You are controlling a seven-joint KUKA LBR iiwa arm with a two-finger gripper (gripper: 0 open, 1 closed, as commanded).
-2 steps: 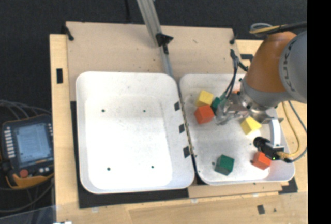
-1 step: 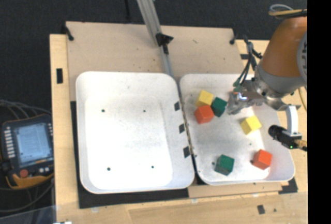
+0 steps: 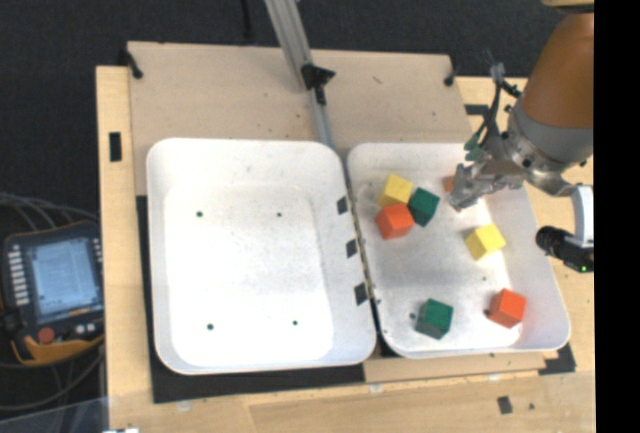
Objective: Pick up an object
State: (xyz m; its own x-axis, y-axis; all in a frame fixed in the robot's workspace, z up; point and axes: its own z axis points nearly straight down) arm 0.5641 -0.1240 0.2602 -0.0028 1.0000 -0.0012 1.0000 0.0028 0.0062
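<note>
Blocks in the right bin (image 3: 535, 271): a yellow block (image 3: 397, 188), an orange block (image 3: 395, 220) and a green block (image 3: 424, 206) clustered near the divider; a second yellow block (image 3: 485, 241), second green block (image 3: 434, 318) and second orange block (image 3: 507, 307) well apart. The gripper (image 3: 467, 189) hangs near the cluster; its grip cannot be judged. Risk: closing among touching blocks could nudge neighbours or pinch two. Cubes have no long axis; most sit rotated against the bin walls.

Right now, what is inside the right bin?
The right bin holds two yellow cubes, two green, two orange-red. The gripper covers the bin's back corner, so that spot is hidden.
</note>
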